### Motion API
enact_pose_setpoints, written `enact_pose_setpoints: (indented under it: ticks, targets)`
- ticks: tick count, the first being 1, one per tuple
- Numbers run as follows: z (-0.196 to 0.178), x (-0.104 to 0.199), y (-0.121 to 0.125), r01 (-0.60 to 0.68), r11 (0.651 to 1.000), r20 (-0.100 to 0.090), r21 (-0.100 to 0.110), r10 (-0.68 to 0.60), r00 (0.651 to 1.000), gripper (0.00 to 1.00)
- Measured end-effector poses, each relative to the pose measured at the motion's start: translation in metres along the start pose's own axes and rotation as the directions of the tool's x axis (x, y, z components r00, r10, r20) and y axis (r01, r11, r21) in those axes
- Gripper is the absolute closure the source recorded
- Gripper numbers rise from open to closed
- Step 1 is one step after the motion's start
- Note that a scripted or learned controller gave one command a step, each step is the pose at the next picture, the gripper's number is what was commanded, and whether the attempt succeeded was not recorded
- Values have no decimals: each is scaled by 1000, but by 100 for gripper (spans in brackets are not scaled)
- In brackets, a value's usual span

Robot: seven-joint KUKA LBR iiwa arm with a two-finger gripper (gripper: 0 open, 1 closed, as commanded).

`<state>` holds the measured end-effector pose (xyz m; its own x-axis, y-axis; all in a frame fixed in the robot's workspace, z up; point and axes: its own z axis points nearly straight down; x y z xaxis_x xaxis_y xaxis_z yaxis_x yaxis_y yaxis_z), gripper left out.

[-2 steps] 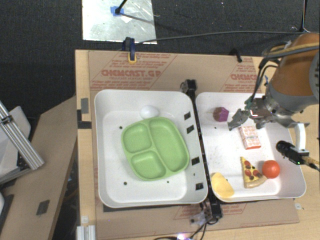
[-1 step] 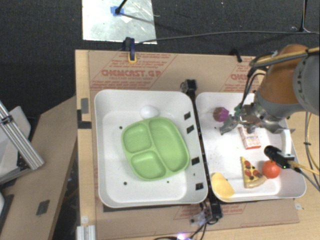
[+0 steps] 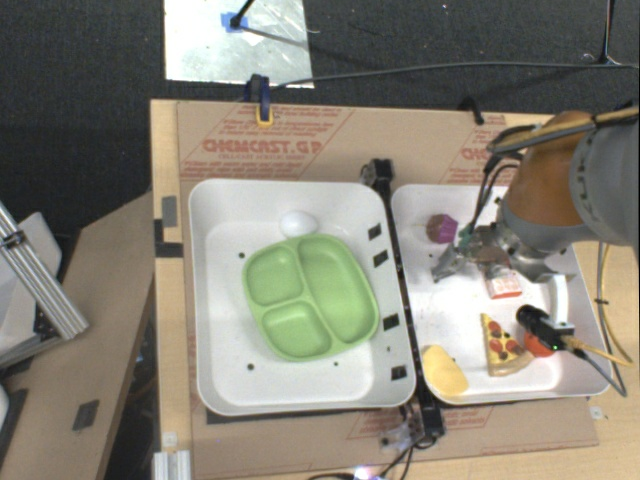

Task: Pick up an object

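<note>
Fig.: KUKA arm, wrist bent down, seen from above.
Arm [image 3: 590, 168] enters from frame right; grey body w/ orange band [image 3: 540, 173] just above wrist. Wrist pitched down & toward frame left. Gripper [image 3: 450, 263] at lowest point of arm, dark metallic, pointing down-left; finger state can't be made out at this res.

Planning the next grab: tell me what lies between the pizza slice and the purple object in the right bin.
In the camera view, a small red-and-white packet lies between the pizza slice and the purple object, beside the gripper; otherwise bare bin floor.
</note>
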<state>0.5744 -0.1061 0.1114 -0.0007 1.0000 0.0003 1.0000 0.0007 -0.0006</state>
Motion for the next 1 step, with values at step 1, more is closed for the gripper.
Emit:
enact_pose_setpoints:
  ticks: [1]
  targets:
    - [-12,0,1,0,1000,1,-3,0,1000,100]
